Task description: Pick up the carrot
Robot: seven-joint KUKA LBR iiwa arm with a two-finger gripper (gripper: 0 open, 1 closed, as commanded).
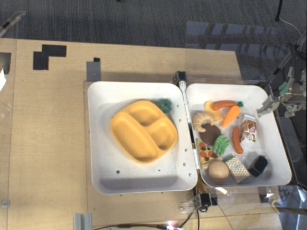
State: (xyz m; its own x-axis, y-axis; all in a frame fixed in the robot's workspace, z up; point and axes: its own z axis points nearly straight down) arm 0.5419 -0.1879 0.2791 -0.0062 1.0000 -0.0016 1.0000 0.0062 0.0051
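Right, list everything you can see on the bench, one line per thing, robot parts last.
Left bin: one, white, left half of the bench.
Divided plate: one, yellow, middle of the left bin.
Green item: one, peeking from behind the plate's far edge.
Right bin: one, white, beside the left bin.
Carrot: one, orange, far part of the right bin.
Sausages: two, red-orange, one behind the carrot, one nearer centre.
Croissant: one, tan, left side of the right bin.
Small carton: one, white and red, right of the carrot.
Black block: one, near right corner.
Potato: one, brown, near edge.
Gripper: one, grey, over the right bin's right rim.
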